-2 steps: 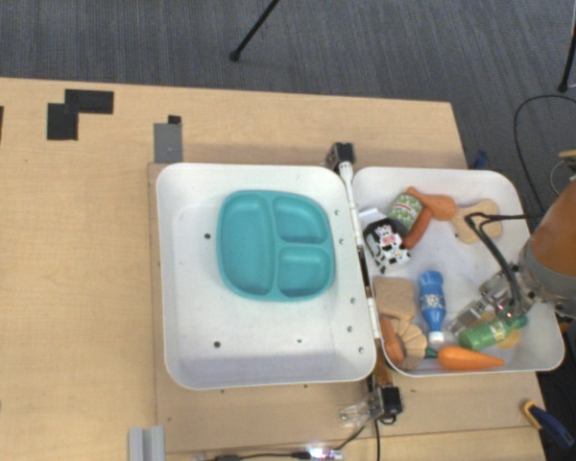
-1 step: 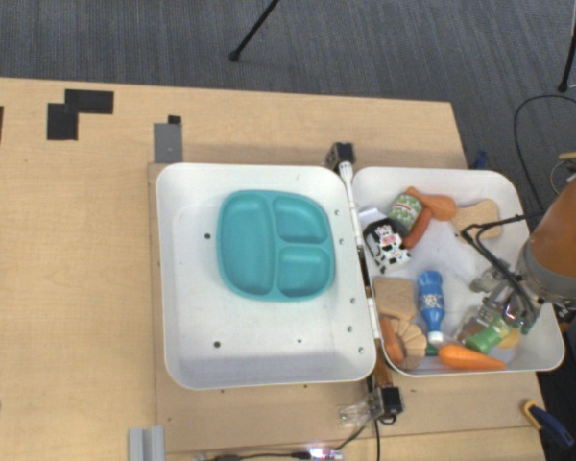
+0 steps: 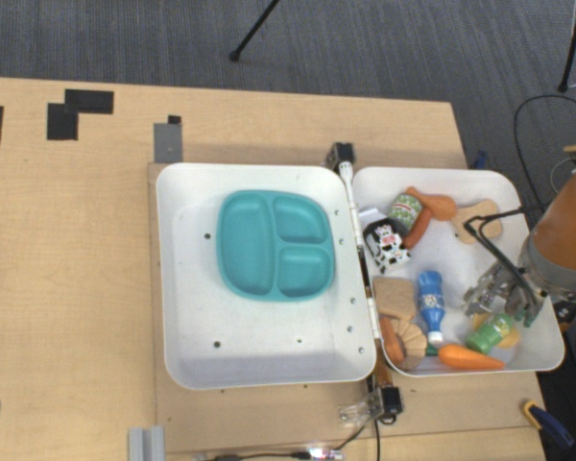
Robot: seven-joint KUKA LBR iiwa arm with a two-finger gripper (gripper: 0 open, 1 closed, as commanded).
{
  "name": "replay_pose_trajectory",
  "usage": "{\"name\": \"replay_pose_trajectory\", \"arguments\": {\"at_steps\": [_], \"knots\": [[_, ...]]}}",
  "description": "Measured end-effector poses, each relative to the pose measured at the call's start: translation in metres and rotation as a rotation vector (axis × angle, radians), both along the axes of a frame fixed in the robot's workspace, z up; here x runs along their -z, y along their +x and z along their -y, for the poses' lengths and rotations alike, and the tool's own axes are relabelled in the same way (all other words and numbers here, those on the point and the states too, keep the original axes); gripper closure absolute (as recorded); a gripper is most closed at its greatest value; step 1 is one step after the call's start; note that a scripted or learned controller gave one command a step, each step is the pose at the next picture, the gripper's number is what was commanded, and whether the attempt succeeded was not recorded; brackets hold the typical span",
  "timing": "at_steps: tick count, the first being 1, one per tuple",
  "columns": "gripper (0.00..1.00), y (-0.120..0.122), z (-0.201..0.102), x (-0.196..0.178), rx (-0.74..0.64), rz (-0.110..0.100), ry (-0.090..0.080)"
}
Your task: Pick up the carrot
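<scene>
Camera view: we see two white bins side by side. The left bin (image 3: 192, 353) holds a teal divided plate (image 3: 275, 245). The right bin (image 3: 547, 349) holds a jumble: a blue bottle (image 3: 429, 303), a black-and-white cow toy (image 3: 388, 245), a green can (image 3: 405, 208), a tan bread slice (image 3: 396, 296). The carrot (image 3: 468, 357) lies along the near wall, just beside a green item (image 3: 491, 335). The gripper (image 3: 499, 296) hovers near that item, above the carrot; we cannot tell how its jaws stand.

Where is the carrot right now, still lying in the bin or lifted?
Lying in the bin. The carrot rests flat at the right bin's near edge, with the gripper above and beside it, not around it.
</scene>
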State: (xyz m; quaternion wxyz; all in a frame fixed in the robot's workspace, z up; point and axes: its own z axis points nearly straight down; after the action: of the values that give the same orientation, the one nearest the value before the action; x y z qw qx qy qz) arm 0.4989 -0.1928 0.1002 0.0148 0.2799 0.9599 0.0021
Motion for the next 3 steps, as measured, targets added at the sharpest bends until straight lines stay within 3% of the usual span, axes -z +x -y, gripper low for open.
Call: {"name": "replay_pose_trajectory", "arguments": {"at_steps": [1,2,3], "knots": [[1.00,0.004,-0.001,-0.010,0.002,0.010,-0.001],[0.00,0.004,-0.001,-0.010,0.004,0.010,-0.001],[1.00,0.009,-0.002,-0.021,0.004,0.021,-0.002]]}}
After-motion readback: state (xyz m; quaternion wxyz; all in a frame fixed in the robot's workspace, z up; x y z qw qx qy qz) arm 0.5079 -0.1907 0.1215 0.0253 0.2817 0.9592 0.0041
